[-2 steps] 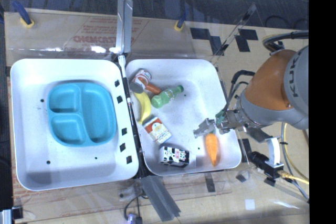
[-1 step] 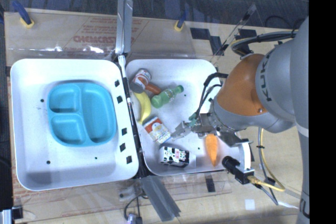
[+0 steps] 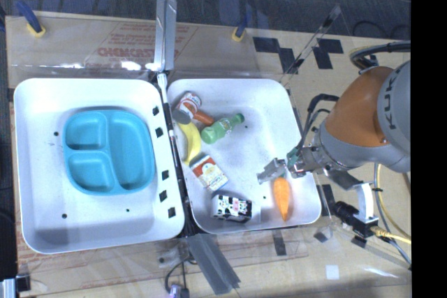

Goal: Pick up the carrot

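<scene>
Left bin (image 3: 31,171): held the divided tray (image 3: 108,150).
Right bin (image 3: 279,98): held the rest.
Carrot (image 3: 281,197): lay near its right front corner.
End effector (image 3: 279,169): hung just behind the carrot.
Banana (image 3: 191,141): lay along the left wall.
Bottle (image 3: 222,128): lay right of the banana.

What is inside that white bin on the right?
In the right bin lie a carrot, a banana, a green bottle, a small can, a red-and-white carton and a black-and-white box. The tool hangs above the carrot, covering some bin floor.
</scene>
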`<state>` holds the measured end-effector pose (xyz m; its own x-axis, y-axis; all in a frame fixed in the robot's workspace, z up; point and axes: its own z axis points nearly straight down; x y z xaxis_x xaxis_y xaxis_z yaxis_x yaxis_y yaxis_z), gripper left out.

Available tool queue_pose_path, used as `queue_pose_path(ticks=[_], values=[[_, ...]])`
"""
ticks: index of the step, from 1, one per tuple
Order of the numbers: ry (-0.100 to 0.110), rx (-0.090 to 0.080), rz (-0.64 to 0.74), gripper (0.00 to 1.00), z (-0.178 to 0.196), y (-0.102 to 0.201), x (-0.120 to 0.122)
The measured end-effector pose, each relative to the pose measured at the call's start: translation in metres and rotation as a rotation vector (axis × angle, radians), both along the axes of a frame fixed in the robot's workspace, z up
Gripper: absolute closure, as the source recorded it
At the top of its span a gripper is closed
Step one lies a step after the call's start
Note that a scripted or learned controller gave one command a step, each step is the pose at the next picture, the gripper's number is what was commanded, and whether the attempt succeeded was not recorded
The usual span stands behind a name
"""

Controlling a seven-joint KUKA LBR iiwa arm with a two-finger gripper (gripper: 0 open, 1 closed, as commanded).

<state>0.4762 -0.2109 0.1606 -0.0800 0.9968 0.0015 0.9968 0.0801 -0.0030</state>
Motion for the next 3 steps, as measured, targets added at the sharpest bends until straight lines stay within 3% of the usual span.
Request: queue_pose_path(ticks=[1,2,3], values=[[-0.025,-0.005,0.004,0.00,-0.060,0.002,0.009],[0.003,0.002,-0.312,0.00,-0.069,0.047,0.000],[0.003,0.012,-0.273,0.00,-0.068,0.020,0.002]])
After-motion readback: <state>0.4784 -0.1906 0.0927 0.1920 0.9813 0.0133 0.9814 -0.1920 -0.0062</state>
